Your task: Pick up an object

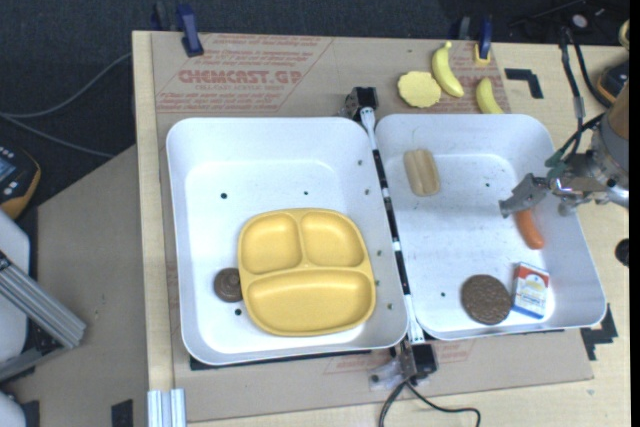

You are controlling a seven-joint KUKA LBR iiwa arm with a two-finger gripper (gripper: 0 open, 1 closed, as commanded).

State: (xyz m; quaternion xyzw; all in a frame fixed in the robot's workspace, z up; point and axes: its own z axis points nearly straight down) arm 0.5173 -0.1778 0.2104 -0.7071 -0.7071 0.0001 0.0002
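camera view: reaching in from the right, with the gripper [530,198] hanging low over the right bin [455,310] near its right wall. not yet lifting anything, judging by how things are lying: every object resting flat on a bin floor or on the surface [260,75]. nothing showing between the jaws, so counting the pick as barely begun, with closing, gripping and raising all left to do.

sitting nearest the gripper: a small orange carrot [531,231], lying just below the grey finger tip and pointing down toward the front; looking like the likely target, though touching or merely close above is too fine to call. also lying in the right bin: a tan bread roll [422,172] near the back left, a round brown cookie [486,299] at the front, and a small red and white carton [531,293] just beside it.

resting in the left bin [195,165]: a yellow divided plate [305,271] with a second brown cookie [228,285] touching its left edge. lying outside on the surface behind the right bin: two bananas [448,70] and a yellow chip-like piece [419,89].

jaws: one grey finger showing clearly, slanting down-left; gap to the other blurred against the wrist, so cannot tell whether released or clenched.
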